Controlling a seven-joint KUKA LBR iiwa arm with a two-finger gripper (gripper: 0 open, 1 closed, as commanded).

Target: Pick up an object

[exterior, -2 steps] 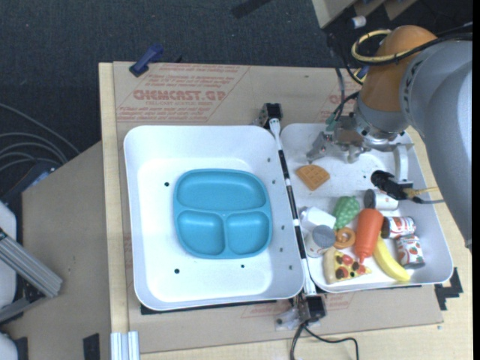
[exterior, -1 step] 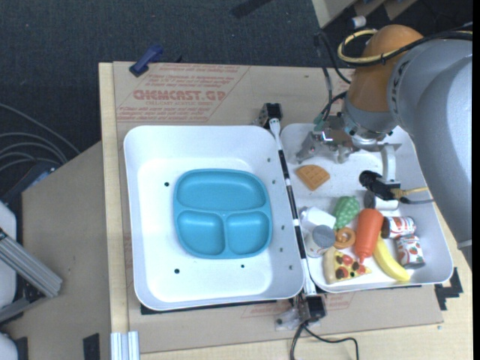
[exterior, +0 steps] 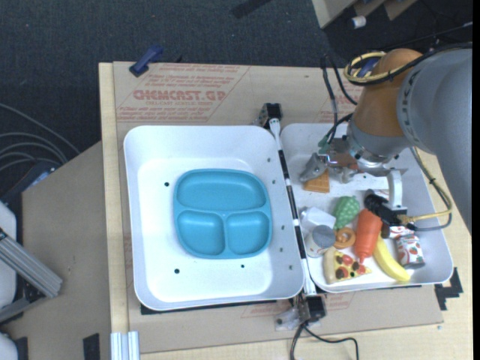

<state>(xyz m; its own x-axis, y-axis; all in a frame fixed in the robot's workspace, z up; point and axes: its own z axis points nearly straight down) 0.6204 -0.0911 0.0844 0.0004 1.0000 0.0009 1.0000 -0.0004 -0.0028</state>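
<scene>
Orange wedge (exterior: 318,184) lies just under the claw (exterior: 327,163), whose grip I cannot tell.

Blue divided tray (exterior: 222,221) in left bin (exterior: 142,201), toy food in right bin (exterior: 439,257), pincer (exterior: 324,163) above orange wedge (exterior: 318,184)

Red print reading CHEMCAST on the brown protective sheet (exterior: 180,96) covering the bench behind the left bin, smaller red lines beneath it illegible
</scene>
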